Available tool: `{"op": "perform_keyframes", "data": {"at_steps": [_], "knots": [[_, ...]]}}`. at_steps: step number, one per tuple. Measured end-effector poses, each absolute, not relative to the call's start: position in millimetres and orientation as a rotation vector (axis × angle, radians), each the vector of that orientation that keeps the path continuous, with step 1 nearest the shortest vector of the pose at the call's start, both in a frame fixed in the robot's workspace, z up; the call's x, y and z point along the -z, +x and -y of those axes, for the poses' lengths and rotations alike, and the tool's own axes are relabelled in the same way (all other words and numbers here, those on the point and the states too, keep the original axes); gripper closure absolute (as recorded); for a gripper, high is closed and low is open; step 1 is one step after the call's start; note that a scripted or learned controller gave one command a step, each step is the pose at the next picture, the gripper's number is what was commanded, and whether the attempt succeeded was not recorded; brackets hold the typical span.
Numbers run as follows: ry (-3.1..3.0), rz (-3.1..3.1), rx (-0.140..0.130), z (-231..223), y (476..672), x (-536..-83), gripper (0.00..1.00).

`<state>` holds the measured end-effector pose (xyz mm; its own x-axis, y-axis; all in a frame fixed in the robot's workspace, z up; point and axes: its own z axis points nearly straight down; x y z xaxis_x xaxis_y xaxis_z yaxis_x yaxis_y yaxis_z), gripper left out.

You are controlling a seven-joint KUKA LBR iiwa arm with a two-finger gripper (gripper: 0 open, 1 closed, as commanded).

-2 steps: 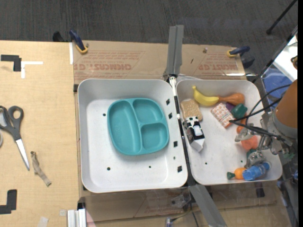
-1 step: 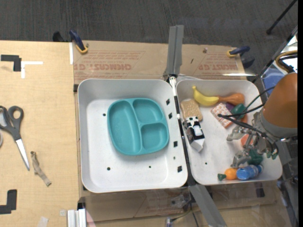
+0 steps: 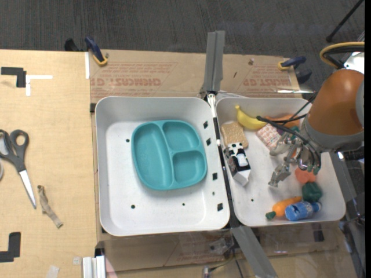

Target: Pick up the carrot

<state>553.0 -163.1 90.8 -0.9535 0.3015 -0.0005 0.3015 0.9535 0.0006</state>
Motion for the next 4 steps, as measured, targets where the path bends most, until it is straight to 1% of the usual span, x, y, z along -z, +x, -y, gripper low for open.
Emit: {"op": "perform_keyframes", "data": {"at_steps": [1,2,3,4], "knots": [[0.453,-3.100,0.001,191,489.7,-93,0.00],[0.862,-3.021,0.000,193,534.7,-91,0.00],[0.934,-3.003,-0.001,149,480.0,-90,0.00],[1.188,-2.911,-0.007,218,479.7,-91,0.00]]}}
